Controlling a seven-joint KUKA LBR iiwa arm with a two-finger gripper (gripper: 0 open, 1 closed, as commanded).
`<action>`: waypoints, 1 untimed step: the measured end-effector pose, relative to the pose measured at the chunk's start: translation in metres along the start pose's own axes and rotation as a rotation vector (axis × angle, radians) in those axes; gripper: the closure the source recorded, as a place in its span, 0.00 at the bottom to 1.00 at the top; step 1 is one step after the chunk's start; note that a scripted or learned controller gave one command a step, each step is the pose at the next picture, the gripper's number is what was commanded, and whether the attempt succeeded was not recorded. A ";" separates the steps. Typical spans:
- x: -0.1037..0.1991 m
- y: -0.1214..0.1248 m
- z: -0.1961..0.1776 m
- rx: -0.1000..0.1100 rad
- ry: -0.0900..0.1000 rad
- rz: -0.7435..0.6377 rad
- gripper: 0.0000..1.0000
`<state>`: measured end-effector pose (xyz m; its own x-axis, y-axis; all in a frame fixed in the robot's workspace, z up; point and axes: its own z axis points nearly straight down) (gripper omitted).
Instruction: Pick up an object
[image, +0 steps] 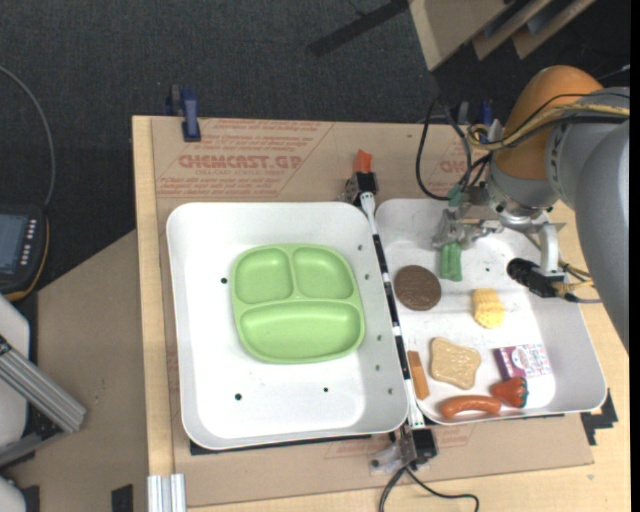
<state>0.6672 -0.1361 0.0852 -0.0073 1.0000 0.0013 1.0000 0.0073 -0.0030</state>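
Hovering at twelve o'clock of the right bin (570, 330), the gripper (452, 245) has a green object (451, 263) between its fingers, just beside the brown cookie (417, 286).

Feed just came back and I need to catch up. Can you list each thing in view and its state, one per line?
gripper: low over the right bin's far end, above a green piece
green piece: lying in right bin
green divided plate: flat in left bin, nothing on it
brown round patty: flat
yellow piece: resting loose
toast slice: flat
sausage: on its side
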 end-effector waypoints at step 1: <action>0.058 -0.026 -0.107 -0.015 0.000 0.000 1.00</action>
